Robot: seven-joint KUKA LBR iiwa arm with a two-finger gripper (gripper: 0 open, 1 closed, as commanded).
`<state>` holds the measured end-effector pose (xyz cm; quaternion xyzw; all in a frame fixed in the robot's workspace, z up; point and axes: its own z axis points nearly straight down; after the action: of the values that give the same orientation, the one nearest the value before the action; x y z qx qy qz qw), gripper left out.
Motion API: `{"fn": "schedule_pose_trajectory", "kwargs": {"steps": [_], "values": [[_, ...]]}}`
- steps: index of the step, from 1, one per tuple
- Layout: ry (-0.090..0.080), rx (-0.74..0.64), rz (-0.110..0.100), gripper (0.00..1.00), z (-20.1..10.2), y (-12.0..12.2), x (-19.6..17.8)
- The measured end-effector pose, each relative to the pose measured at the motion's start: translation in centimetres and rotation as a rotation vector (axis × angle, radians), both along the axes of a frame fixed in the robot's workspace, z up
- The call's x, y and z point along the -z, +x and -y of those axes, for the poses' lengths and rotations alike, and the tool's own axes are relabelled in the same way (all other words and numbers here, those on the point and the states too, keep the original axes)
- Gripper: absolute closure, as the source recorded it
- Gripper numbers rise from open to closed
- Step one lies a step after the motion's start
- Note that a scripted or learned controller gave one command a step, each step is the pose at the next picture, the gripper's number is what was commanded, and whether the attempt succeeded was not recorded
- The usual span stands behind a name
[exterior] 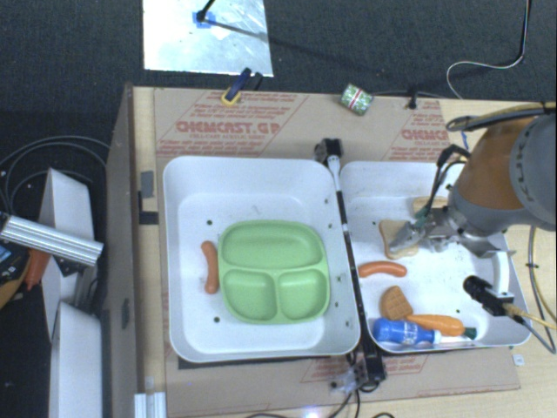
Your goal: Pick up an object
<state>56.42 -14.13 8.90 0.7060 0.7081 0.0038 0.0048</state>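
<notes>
My gripper (421, 231) is low over the upper middle of the right bin (365, 190), at the end of the grey and orange arm (496, 177) reaching in from the right. A tan, bread-like piece (396, 238) lies right at its tip, touching or nearly so; I cannot tell whether it is gripped. Another tan scrap (425, 205) peeks out just behind the gripper. Below these lie an orange sausage (382, 270), a brown cookie-like piece (396, 302), a carrot (435, 324) and a blue bottle (402, 332).
The left bin (187, 198) holds a green divided plate (274, 270) and a second sausage (210, 266) beside it. A black divider bar (345, 233) runs between the bins. A small green can (356, 99) sits on the cardboard behind them.
</notes>
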Motion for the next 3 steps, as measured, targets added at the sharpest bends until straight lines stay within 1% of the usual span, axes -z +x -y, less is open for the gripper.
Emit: {"fn": "schedule_pose_trajectory", "kwargs": {"steps": [1, 2, 3], "values": [[0.000, -0.002, 0.004, 1.00, 0.0, 0.2, -1.1], [0.000, -0.002, 0.004, 0.00, 0.0, 0.2, -1.1], [0.001, 0.000, -0.003, 0.00, 4.1, 3.1, 0.0]]}}
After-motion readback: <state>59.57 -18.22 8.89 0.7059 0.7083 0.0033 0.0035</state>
